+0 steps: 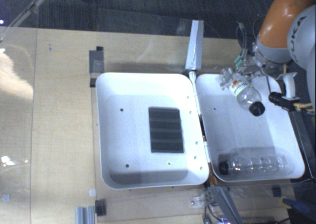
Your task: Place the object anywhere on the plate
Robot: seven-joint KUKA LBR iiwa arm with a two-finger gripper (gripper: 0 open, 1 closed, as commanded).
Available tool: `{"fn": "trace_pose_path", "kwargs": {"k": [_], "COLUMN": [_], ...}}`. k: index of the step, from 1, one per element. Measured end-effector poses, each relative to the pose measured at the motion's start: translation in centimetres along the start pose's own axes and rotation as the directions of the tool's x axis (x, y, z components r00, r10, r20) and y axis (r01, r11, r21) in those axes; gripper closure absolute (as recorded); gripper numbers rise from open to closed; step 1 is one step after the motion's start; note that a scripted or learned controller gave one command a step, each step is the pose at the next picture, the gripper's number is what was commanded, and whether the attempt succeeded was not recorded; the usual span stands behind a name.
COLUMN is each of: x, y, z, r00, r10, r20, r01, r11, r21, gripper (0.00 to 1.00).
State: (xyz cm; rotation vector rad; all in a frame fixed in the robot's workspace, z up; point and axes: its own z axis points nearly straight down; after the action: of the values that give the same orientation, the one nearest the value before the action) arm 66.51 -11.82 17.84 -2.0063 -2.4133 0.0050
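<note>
The main risk here is a weak or missed hold. The small clear bottle (245, 95) sits tilted at the far end of the right bin (222, 124), with its black cap pointing down and to the right. Its other end is right against the gripper (233, 77), so any grip would be at the very end of a smooth, round body. From there it could swivel or slip out on the way over. The glare and clutter around the wrist make it impossible to tell whether the gripper is open or closed on the bottle, or only touching it. The dark ribbed plate (166, 129) lies in the middle of the left bin (106, 119), well apart from the bottle and across the raised rims where the two bins meet. A low carry could catch the bottle there. A bottle let go on its side could also roll off the plate. A larger clear bottle (254, 164) lies along the near wall of the right bin, well away from the gripper.
</note>
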Motion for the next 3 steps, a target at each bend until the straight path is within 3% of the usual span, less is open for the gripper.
{"fn": "trace_pose_path", "kwargs": {"k": [1,2,3], "x": [6.5,5.1,3.3], "y": [1.7,1.4,1.0], "z": [-6.6,-6.8,-10.4], "r00": [0.968,0.919,0.883], "r10": [-0.252,-0.393,-0.469], "r20": [0.007,0.009,0.011], "r01": [0.252,0.393,0.469], "r11": [0.968,0.919,0.883], "r21": [-0.015,-0.012,-0.012], "gripper": [1.0,1.0,1.0]}}
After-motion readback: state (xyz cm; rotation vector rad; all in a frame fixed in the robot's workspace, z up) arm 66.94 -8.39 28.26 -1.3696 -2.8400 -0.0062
